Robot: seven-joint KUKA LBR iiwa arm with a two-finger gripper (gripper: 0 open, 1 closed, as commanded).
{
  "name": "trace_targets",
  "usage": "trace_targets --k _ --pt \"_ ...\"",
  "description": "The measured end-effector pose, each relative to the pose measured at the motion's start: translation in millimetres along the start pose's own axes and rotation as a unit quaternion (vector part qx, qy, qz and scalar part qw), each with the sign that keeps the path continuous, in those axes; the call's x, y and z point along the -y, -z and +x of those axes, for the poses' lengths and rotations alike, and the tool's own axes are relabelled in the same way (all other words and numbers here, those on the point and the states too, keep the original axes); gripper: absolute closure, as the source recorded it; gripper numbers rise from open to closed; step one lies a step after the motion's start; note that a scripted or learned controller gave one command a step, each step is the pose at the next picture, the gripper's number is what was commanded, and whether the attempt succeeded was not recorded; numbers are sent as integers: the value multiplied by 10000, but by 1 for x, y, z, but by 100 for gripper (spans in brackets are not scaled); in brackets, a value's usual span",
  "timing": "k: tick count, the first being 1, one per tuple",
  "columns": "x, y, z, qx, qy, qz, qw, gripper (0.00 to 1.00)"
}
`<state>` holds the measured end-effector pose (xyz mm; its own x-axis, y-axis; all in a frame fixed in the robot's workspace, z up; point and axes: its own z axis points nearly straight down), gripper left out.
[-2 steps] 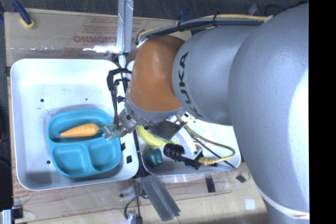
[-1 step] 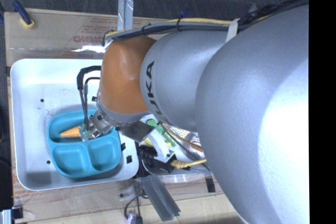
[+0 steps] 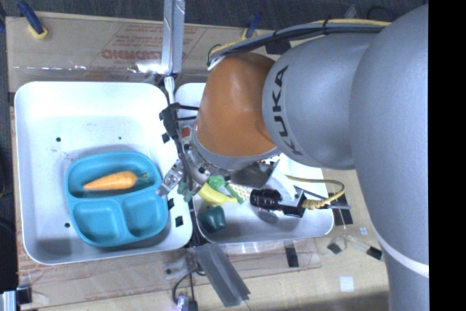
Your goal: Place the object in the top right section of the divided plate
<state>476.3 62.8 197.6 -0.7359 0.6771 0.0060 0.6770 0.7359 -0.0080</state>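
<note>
A blue divided plate [image 3: 116,222] lies in the left white bin [image 3: 44,120]. An orange carrot [image 3: 109,181] rests in its long upper section, and the two smaller lower sections hold nothing. My gripper [image 3: 180,183] hangs below the orange wrist band, over the wall between the two bins, just right of the plate's edge. A yellow object [image 3: 213,194] and a dark green object [image 3: 212,218] lie in the right bin [image 3: 313,226], close under the gripper. Nothing can be seen between its tips.
The big grey arm covers most of the right bin. A metal clamp bar [image 3: 173,33] stands at the back between the bins. Bare white floor surrounds the plate in the left bin.
</note>
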Motion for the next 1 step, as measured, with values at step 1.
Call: trace_targets --k 1 --pt "-63 28 41 19 1341 -10 9910 100"
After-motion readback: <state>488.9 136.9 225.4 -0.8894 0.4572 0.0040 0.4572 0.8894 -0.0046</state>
